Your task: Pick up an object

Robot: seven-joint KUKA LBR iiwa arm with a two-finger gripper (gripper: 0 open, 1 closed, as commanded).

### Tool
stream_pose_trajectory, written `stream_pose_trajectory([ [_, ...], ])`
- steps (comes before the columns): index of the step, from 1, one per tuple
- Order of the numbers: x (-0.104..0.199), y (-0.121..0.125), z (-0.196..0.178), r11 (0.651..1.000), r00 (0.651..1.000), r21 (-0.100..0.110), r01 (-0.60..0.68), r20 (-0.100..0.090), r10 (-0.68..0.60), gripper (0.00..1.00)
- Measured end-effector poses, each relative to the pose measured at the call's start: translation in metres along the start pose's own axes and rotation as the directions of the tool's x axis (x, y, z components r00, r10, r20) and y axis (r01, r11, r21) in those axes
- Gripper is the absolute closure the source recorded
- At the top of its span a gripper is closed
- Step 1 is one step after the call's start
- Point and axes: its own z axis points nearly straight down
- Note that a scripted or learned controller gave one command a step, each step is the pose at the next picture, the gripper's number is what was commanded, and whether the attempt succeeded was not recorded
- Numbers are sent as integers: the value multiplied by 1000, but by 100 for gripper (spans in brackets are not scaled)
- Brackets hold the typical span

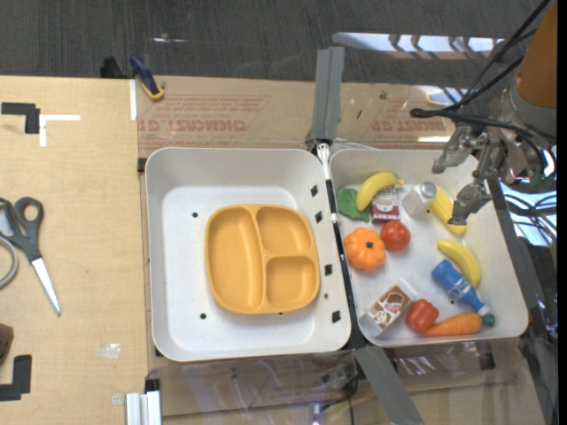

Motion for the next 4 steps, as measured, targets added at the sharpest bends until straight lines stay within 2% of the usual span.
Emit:
stream_pose_trajectory([
  [1,51,-42,90,993,993,0,119,1,-119,0],
  [2,36,-90,176,977,976,10,215,18,-215,0],
  [3,-41,-92,196,998,998,0,62,4,-62,0],
  [4,-1,-94,196,998,998,1,68,3,-68,0],
])
